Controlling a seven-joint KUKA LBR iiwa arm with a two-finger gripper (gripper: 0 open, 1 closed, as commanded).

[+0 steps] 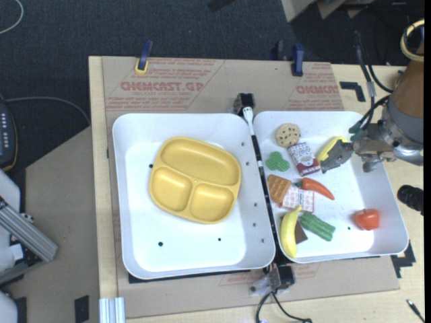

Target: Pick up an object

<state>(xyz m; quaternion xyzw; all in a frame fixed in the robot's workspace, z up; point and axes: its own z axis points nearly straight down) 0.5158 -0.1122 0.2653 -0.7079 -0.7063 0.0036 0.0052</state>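
Camera view: the gripper (335, 155) hangs over the right bin (387, 200), reaching in from 3 o'clock, with a yellow-tipped finger aimed at the toy food heap. I cannot tell how wide the end effector stands, and nothing visibly sits in it. The pick looks not yet done; closing on an item and lifting are left.

The candidates all lie in the right bin. A cookie (287, 134) sits toward 11 o'clock of the bin, a small red-and-white packet (302, 155) just beside the gripper at its 9 o'clock, a green piece (277, 161) further that way. A red-orange pepper (315, 188) lies at the gripper's 7 o'clock, near it. A banana (289, 231) and a green vegetable (317, 227) crowd the bin's 7 o'clock corner, touching or nearly so. A tomato (366, 219) lies alone toward 5 o'clock, well apart from the rest.

For room, the heap hugs the bin's 9 o'clock wall, so a sideways approach there is tight. The tomato has bare floor around it. The left bin (135, 180) carries a yellow divided plate (194, 179).
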